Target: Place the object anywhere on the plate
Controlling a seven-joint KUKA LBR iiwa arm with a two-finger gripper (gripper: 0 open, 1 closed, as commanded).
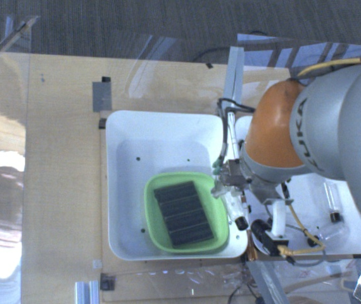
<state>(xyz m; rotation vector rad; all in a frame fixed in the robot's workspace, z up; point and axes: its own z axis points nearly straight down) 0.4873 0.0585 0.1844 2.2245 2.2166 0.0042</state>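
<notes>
A green plate is lying in the left white bin, carrying a dark ribbed rectangular object whose long axis is running from upper left to lower right. The robot's hand is hanging just beside the plate's right rim, over the divide between the bins. Whether the hand is open or closed cannot be told.

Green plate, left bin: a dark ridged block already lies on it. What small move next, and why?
Probably lift the gripper straight up and away. The dark block lies flat inside the green plate, so the placement looks done, and the wrist hangs at the plate's right rim.
</notes>
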